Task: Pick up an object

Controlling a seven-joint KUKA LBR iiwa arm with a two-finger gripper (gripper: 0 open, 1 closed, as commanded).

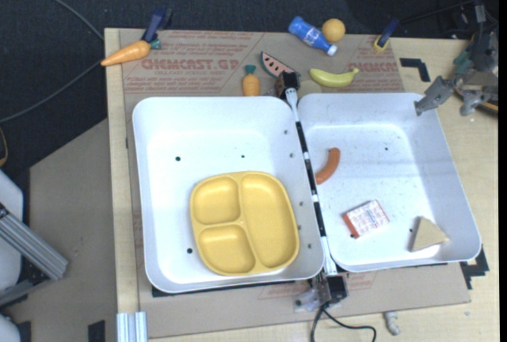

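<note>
- Two shallow white bins sat side by side on the bench; the right bin (444, 174) served as the landmark for everything here, with the left bin (158, 174) touching its near wall along a dark seam.
- Inside the right bin lay three candidates for picking: a sausage (328, 165) close to the seam; a small red-and-white packet (366, 218) toward the front; a tan wedge (428, 234) in the front corner, well apart from the sausage.
- The left bin held a yellow divided plate (244, 222), flat on its floor.
- Behind the right bin, on the board, rested a banana (333, 77), a blue bottle (310, 35) and an orange ball (333, 28); a carrot (125, 55) lay far off beyond the left bin.
- The gripper (475, 83) hung at the back outer corner of the right bin, above its rim and away from every object; whether it was open or closed could not be told from this angle; nothing showed in its grasp.
- By the look of it the pick had not begun; the arm stood at the approach stage.
- The next move would likely call for travelling inward over the right bin, settling above one object and descending with the hand spread; the flat packet would probably be hardest to grip.
</note>
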